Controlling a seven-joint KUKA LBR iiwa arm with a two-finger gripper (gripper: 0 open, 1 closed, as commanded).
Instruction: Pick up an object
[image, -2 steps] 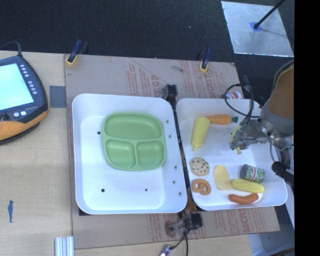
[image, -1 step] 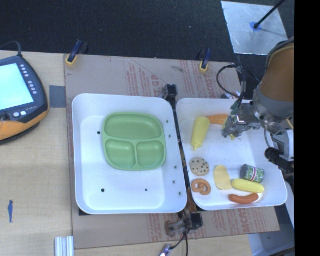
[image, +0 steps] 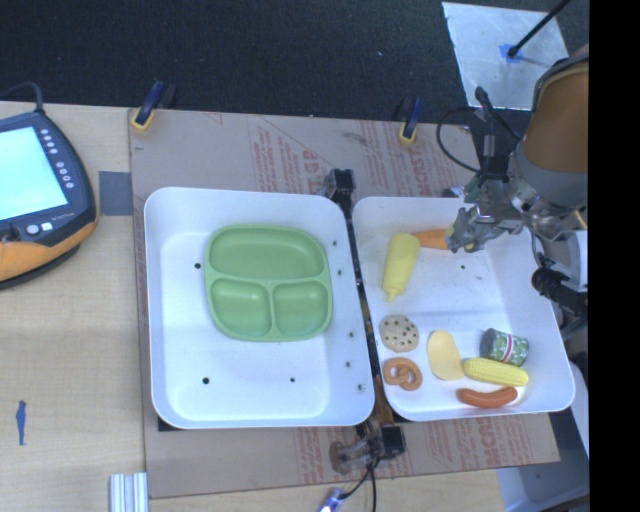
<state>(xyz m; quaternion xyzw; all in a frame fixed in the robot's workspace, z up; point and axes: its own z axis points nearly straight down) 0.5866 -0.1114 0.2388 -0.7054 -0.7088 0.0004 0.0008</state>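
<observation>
Lower right, your sausage (image: 488, 397) lies by the corn (image: 494, 373) (touching), while upper right the gripper (image: 466, 238) hovers beside the carrot (image: 433, 239), its finger opening impossible to tell.

Hand (image: 470, 232) low, arm at right

Right bin (image: 556, 330): open floor through the middle, bounded by mustard bottle (image: 399, 264) and carrot (image: 433, 238) toward the far left corner, and by cookie (image: 399, 332), pretzel (image: 402, 374), chip (image: 444, 353), can (image: 504, 346), corn (image: 494, 372), sausage (image: 487, 397) crowding the near edge.
</observation>
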